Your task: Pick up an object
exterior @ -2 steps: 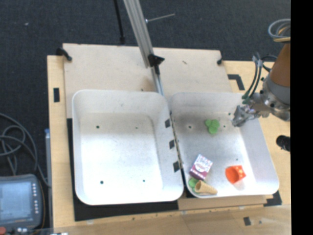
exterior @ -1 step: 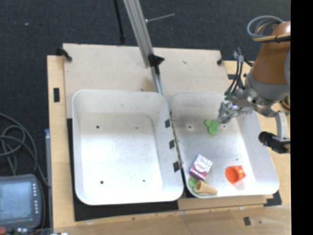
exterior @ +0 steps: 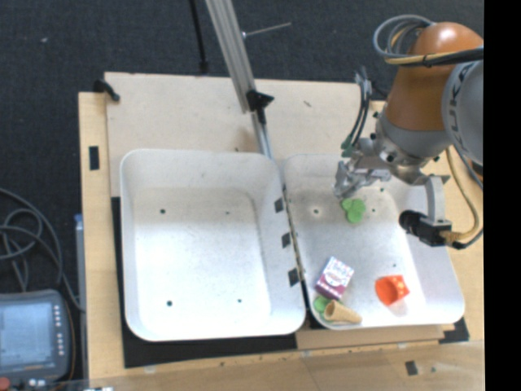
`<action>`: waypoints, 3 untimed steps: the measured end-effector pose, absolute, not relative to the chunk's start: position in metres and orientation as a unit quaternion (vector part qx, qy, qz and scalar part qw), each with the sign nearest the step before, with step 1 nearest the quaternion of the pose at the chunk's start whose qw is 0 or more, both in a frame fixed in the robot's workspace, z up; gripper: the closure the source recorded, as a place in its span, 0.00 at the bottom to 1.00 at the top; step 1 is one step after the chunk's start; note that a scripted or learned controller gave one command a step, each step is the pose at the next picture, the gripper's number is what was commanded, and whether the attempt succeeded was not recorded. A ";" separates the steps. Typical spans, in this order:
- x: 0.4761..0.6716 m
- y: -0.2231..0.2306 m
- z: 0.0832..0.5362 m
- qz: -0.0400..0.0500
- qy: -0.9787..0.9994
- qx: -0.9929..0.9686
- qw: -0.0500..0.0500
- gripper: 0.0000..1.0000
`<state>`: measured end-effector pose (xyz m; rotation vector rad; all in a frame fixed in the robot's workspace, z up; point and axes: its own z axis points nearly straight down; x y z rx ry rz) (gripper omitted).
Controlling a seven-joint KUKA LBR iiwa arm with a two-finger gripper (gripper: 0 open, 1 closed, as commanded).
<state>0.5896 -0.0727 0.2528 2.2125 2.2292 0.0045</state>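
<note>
The right-hand bin [exterior: 423,243] holds everything, so the gripper [exterior: 350,187] should drop straight down and centre its fingers on the small green object [exterior: 354,211] before closing. That object lies just below the fingertips, near the bin's far end. I cannot tell whether the gripper is spread or closed.

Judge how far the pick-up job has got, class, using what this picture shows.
Done: the gripper has reached the right white bin, just above the small green object. In hand: nothing visibly lifted. Left: grasping and raising one; the purple-and-white carton, orange plastic piece and tan cone lie untouched near the front.
</note>
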 end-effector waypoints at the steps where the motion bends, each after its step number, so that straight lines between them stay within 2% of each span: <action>1: 0.590 -0.015 0.243 0.000 0.709 0.705 0.000 1.00; 2: 0.594 0.034 0.232 -0.001 0.709 0.705 -0.001 1.00; 3: 0.610 0.089 0.237 0.001 0.710 0.704 0.000 1.00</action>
